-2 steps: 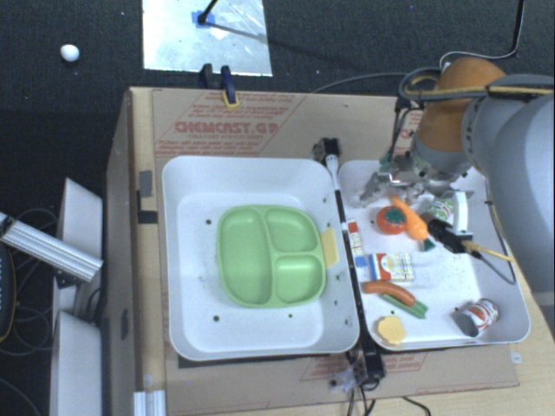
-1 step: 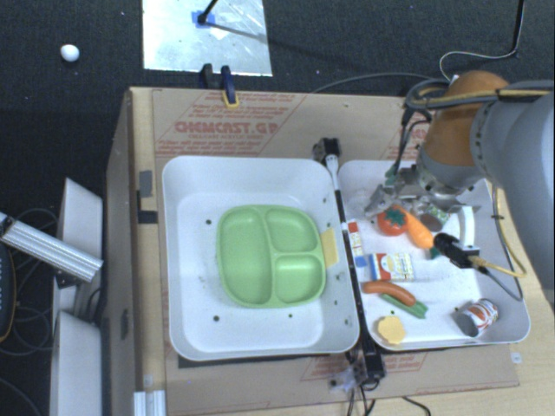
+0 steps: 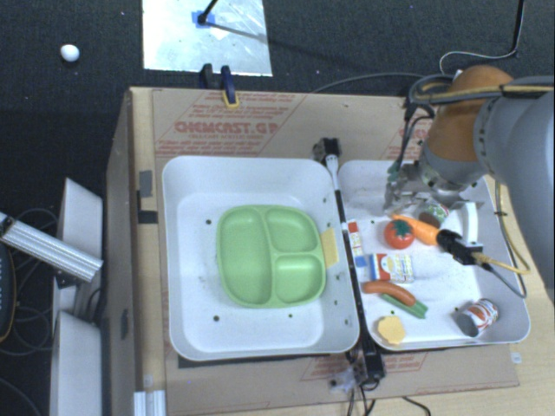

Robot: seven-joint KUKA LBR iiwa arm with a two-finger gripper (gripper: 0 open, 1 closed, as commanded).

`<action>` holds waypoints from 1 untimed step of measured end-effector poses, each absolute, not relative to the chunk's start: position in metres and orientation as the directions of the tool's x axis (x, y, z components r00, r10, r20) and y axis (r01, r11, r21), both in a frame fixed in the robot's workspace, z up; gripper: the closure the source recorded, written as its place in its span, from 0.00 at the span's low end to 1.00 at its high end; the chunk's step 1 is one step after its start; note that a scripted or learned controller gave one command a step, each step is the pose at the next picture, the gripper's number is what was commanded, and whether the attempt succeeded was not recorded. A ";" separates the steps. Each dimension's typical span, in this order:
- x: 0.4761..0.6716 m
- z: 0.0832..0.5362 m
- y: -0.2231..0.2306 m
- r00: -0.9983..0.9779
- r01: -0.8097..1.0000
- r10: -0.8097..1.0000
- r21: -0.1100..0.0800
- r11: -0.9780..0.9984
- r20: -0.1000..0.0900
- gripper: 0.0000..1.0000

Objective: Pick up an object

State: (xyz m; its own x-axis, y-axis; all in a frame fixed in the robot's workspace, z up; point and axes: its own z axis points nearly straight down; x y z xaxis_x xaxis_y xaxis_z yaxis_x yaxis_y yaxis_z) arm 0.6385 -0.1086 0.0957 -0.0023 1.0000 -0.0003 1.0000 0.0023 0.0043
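Observation:
My gripper (image 3: 404, 191) hangs low over the far part of the right bin (image 3: 364, 178), with bare white floor under it. Just in front of it lie a red tomato (image 3: 399, 235) and an orange carrot (image 3: 423, 230), side by side and touching. A small greenish item (image 3: 432, 212) sits right below the wrist, partly hidden. Nearer the front are a small printed carton (image 3: 392, 268), a red sausage with a green tip (image 3: 395, 294), a yellow round piece (image 3: 391, 328) and a tipped can (image 3: 478, 315). Nothing shows between my gripper and these objects.
The left bin (image 3: 186, 232) holds a green divided plate (image 3: 267, 256), with a yellow slab (image 3: 329, 248) at its right side. A small red and white item (image 3: 353, 232) lies by the divider. A white strip (image 3: 471, 220) rests near the right bin's right wall.

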 end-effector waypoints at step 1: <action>0.638 0.096 -0.109 -0.002 1.000 1.000 0.004 0.002 0.000 0.00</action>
